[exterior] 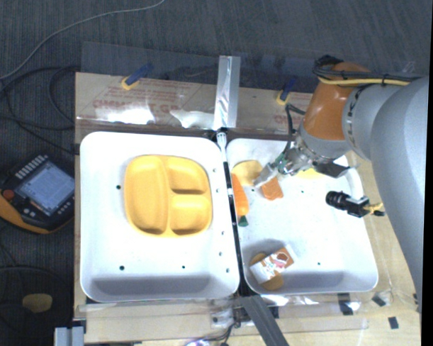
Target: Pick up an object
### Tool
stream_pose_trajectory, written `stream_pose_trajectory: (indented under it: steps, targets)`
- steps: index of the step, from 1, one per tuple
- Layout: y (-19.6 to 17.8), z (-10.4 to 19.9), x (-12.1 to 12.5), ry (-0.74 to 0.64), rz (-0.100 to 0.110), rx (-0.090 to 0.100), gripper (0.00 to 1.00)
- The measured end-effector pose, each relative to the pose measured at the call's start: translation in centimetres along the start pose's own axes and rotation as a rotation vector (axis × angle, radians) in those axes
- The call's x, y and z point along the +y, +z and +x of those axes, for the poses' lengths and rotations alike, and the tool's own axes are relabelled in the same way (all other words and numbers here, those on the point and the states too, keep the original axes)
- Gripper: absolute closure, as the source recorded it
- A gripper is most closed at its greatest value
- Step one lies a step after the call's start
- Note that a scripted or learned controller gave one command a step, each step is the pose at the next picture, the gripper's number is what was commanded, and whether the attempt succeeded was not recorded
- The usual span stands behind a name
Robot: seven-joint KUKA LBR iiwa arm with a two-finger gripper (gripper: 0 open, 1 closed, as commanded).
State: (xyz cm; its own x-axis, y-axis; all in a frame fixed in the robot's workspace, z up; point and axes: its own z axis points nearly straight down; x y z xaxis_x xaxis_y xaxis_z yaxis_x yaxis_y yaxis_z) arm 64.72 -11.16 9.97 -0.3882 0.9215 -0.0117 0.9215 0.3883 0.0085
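Camera view, orange block [272, 190] just beside jaws (right bin [340, 279])

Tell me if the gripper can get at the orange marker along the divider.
Probably yes. The gripper hovers just right of the orange marker, nothing covering it, though it lies close against the right bin's left wall.
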Motion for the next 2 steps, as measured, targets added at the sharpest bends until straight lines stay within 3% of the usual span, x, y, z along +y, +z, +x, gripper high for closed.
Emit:
stream_pose_trajectory:
  steps: [1,2]
  targets:
    - [0.8,0.8,-0.4,-0.113,0.004,0.003,1.00]
    - [-8.5,6.5,5.2,-0.046,0.008,0.010,1.00]
